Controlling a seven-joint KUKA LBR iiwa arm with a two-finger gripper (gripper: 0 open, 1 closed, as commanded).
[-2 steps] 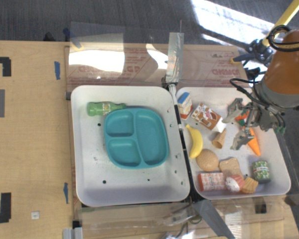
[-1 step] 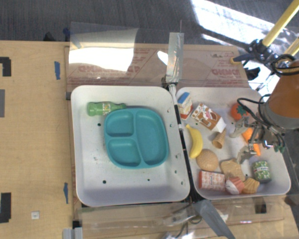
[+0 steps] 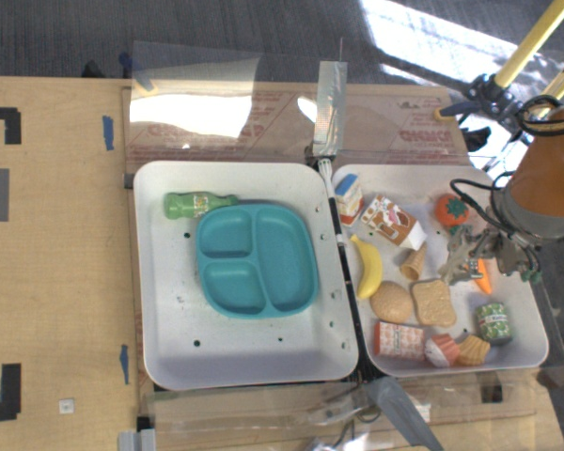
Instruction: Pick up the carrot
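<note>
Reaching in over the right bin (image 3: 536, 336), the arm (image 3: 545, 181) has its hand (image 3: 472, 256) low among the toy food, close against the carrot (image 3: 484, 277), so the step in hand looks like the approach or the closing stage of the grasp. The carrot lies near the right-hand side of that bin, below the tomato (image 3: 452, 209) and above the small green can (image 3: 493, 322), and just a short orange stretch of it shows beneath the grey metal of the hand. From that stretch its long axis seems to run from upper left to lower right, roughly along the bin's depth, but which end is the tip and which the leafy top cannot be made out. Whether the hand is open, closed or already gripping the carrot is also beyond telling, since the mechanism and cables blur together over it. By my reading, the next move calls for the hand to settle across the carrot's narrow width, square to that long axis, close firmly, and lift straight up without dragging the slice of bread (image 3: 433, 302) or the can along. The left bin (image 3: 160, 346) holds a teal divided plate (image 3: 258, 258) and a green bottle (image 3: 196, 203), well away from the work.
</note>
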